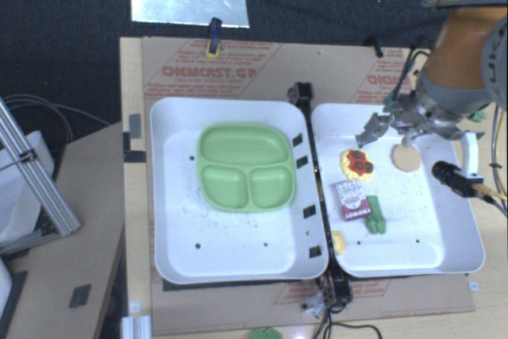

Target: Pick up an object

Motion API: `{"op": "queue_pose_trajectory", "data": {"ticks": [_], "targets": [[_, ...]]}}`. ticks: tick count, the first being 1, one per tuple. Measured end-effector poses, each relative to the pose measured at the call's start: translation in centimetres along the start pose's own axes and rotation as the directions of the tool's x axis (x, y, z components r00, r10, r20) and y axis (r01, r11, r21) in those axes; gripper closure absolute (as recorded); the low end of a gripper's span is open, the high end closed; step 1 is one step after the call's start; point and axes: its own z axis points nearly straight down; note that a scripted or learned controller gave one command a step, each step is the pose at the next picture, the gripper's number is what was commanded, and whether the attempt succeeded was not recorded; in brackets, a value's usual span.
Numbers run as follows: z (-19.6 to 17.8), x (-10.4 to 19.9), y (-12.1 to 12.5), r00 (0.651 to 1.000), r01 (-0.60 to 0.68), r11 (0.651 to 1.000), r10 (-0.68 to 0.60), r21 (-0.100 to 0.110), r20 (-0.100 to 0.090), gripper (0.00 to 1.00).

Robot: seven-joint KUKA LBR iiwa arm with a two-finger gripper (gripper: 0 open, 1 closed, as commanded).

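Note:
The right bin [452, 250] holds several small items: a yellow and red toy food piece [357, 163], a tan round disc [406, 159], a maroon packet [350, 199], a green piece [375, 217] and a small yellow bit [339, 242] at the bin's left wall. My gripper [389, 136] hangs over the far part of this bin, open, with nothing between its fingers. One finger points down-left toward the yellow and red piece; the other ends just above the tan disc.
The left bin [171, 250] contains a green three-compartment tray [244, 167]. A black cylindrical part [452, 177] juts over the right bin's right side. Black clips [302, 94] join the bins along the middle ridge.

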Motion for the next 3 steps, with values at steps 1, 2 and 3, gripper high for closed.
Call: {"op": "queue_pose_trajectory", "data": {"ticks": [1, 2, 3], "targets": [[10.9, -7.3, 3.0, 1.000, -0.005, 1.000, 0.005, -0.003, 0.002, 0.00], [6.4, -7.9, 7.5, 1.000, 0.003, 1.000, -0.003, -0.008, 0.003, 0.00], [9.3, -8.3, 7.2, 1.000, 0.000, 1.000, 0.000, 0.000, 0.001, 0.00]]}}
